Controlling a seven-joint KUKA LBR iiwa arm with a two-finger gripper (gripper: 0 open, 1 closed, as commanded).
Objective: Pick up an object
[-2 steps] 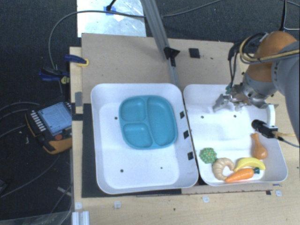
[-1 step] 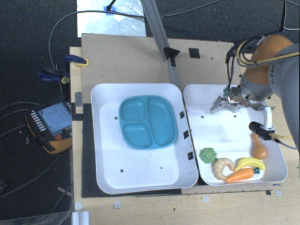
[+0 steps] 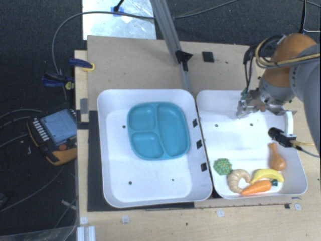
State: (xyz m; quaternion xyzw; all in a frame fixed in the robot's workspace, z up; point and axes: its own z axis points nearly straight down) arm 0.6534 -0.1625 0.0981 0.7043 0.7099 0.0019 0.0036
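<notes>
Hanging over far part of right bin (image 3: 220, 102), gripper (image 3: 247, 108) opening cannot tell, nothing visibly held; toy carrot (image 3: 257, 187) likely light, stiff, smooth; grasp mid-body.

So my gripper (image 3: 247, 107) is sitting over the upper part of the right bin (image 3: 225, 134), near its back wall, with the arm (image 3: 293, 64) coming in from the right. I can't really tell what the fingers are doing from up here. All the toy food is piled in that bin's near corner: broccoli (image 3: 222, 165), croissant (image 3: 237, 178), carrot (image 3: 257, 187), banana (image 3: 267, 174), and a chicken drumstick (image 3: 276, 158) just behind. The left bin (image 3: 115, 179) has a blue divided plate (image 3: 157, 130) in it.
</notes>
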